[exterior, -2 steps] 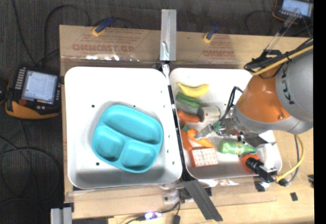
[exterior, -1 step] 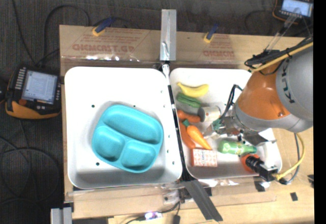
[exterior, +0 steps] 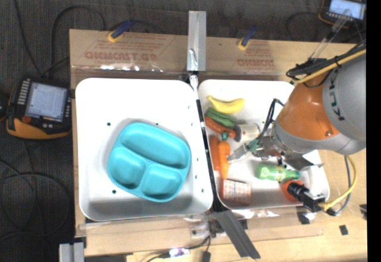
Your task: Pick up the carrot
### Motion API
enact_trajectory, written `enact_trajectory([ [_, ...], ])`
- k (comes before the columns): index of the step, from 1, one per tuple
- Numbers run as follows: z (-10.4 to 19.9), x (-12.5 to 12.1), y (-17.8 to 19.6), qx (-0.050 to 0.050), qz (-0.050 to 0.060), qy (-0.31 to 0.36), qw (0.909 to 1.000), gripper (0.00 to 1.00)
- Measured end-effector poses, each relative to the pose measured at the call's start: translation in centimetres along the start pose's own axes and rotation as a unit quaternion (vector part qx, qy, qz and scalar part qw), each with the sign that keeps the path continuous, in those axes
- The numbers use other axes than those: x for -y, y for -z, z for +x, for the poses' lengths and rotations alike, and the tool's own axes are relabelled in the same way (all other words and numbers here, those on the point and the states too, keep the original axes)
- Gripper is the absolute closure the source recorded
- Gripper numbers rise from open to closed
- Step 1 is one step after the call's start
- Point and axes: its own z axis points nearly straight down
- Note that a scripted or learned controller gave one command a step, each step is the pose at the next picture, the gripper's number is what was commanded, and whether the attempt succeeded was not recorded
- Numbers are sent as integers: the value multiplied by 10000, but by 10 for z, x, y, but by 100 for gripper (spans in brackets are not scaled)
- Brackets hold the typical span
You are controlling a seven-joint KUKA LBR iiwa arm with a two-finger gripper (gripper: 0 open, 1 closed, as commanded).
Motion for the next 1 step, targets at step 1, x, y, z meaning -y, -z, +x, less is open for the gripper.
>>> enact_trajectory([
  [1,-2,-50,-29,-20,197,-119,9997,0],
])
